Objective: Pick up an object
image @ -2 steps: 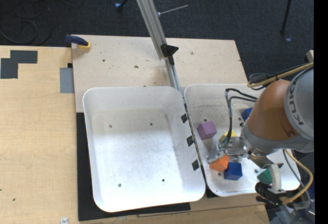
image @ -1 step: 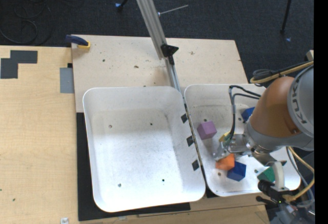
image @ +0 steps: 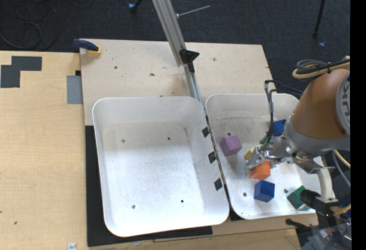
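Even, fairly bright overhead light; soft, short shadows. The white bins (image: 151, 169) look mildly washed out, without hard glare. Dark floor (image: 240, 3) at twelve o'clock is dim. The picture is slightly soft and grainy.

White bins (image: 114, 108), purple cube (image: 230, 144), orange block (image: 261, 171), blue cube (image: 264, 191), green block (image: 297, 197)

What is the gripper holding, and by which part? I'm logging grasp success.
Cannot be told: the gripper sits low over the orange block.
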Tool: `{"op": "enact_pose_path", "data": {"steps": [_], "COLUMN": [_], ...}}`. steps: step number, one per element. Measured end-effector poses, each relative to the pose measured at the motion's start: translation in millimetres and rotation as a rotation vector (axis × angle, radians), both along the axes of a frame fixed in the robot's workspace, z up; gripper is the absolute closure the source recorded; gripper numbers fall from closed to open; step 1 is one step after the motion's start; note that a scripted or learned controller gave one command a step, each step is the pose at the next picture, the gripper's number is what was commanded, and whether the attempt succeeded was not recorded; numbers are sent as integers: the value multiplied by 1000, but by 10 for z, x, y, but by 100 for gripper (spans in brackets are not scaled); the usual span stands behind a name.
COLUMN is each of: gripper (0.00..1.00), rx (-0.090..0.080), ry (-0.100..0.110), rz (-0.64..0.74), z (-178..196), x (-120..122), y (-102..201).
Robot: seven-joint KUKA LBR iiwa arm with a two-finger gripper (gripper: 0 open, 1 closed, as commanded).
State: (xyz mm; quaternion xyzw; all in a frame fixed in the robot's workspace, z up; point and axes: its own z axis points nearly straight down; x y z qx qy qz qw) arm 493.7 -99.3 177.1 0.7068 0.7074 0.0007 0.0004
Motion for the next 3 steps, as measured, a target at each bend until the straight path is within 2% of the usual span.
{"op": "enact_pose_path", "data": {"steps": [2, 3], "gripper": [100, 100], "rx": [0, 2], "ry": [0, 8], "rz": [0, 3], "z": [857, 681], "x": [34, 180], "y": [63, 609]}}
